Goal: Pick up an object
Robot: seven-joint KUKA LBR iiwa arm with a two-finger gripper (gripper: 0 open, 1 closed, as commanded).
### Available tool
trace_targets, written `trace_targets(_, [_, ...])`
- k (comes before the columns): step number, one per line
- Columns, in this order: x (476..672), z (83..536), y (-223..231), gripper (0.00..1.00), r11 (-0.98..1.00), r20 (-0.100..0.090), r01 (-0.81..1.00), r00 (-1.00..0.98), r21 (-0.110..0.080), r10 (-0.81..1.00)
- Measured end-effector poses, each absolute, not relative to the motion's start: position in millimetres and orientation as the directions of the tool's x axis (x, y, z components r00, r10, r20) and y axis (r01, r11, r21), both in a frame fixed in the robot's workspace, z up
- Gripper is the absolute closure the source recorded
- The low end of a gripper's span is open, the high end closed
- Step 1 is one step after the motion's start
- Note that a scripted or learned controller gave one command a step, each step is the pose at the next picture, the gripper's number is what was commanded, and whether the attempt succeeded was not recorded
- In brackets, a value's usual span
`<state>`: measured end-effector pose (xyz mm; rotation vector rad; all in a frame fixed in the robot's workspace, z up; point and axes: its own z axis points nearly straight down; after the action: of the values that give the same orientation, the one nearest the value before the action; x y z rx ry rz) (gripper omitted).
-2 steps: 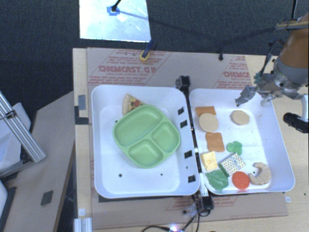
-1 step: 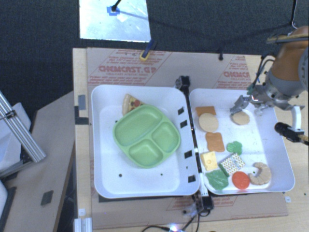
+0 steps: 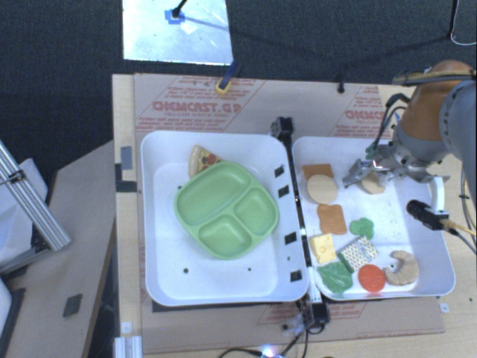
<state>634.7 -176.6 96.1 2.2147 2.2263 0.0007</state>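
Note:
My gripper (image 3: 363, 171) hangs low over the back of the right bin (image 3: 432, 233), at the end of the grey arm with the orange band (image 3: 440, 88). A small beige piece (image 3: 374, 186) lies just under and beside it; whether they touch is unclear. To the gripper's left lie a tan toast slice (image 3: 317, 171) and a pale round cracker (image 3: 323, 191). Further forward are an orange-brown slice (image 3: 332, 218), green broccoli (image 3: 362, 227), a yellow cheese cube (image 3: 323, 247), a checkered packet (image 3: 358, 253), a green leaf (image 3: 336, 277), a red tomato (image 3: 371, 277) and a croissant (image 3: 403, 268).
The left bin (image 3: 168, 274) holds a green divided plate (image 3: 226, 209) with a pizza slice (image 3: 201, 157) tucked behind it. A black divider (image 3: 292, 200) runs between the bins. A black part of the arm (image 3: 425, 215) overhangs the right bin's right side.

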Motion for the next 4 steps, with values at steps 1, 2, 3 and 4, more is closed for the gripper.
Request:
trace_targets(1, [638.4,90,-177,0.00,0.006,-0.005,1.000,-0.006,0.010,1.000])
trace_targets(2, [640.7,103,-179,1.00,0.008,-0.009,1.000,-0.008,0.020,1.000])
trace_targets(3, [644.8,150,-186,1.00,0.005,0.000,1.000,-0.005,0.003,1.000])
trace_targets(4, [637.9,208,-181,1.00,0.005,-0.001,1.000,-0.005,0.005,1.000])
